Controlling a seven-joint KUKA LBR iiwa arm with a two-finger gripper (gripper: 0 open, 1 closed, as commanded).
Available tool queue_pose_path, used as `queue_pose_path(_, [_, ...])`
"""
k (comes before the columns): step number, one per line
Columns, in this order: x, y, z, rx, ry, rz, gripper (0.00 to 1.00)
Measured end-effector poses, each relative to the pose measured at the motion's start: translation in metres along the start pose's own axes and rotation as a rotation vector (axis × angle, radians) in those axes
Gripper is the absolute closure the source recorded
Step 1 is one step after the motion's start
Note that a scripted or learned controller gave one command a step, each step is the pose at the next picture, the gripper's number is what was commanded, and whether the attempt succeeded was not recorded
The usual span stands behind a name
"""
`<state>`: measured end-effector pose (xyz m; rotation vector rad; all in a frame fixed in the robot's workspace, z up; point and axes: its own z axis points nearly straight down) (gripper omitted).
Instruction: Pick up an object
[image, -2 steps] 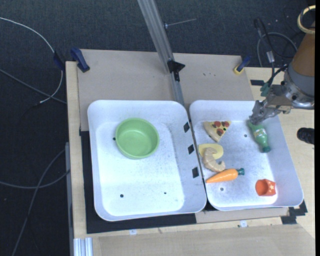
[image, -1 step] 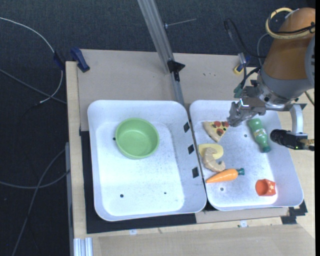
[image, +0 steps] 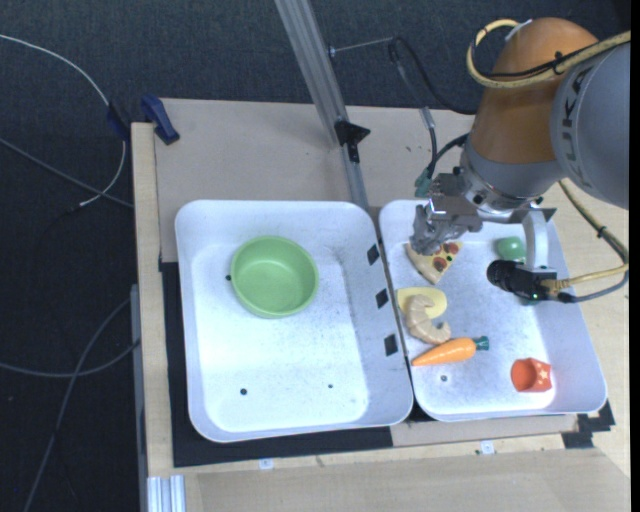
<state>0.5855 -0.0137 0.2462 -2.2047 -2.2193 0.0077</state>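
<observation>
Pizza slice (image: 436, 262) under fingers (image: 428, 240)

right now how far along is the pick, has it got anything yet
Done so far: the arm has reached into the right bin, and its end effector is down over the pizza slice. In hand: nothing visibly lifted; whether the slice is gripped cannot be told. Left: grasp and raise something. The carrot, the red piece and the green bowl in the left bin all lie untouched.
</observation>
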Motion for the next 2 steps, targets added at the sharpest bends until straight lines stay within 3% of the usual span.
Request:
queue_pose_path(1, [0.054,0.003,-0.008,-0.012,-0.002,0.001,1.00])
queue_pose_path(2, [0.106,0.008,0.008,-0.008,-0.003,0.001,1.00])
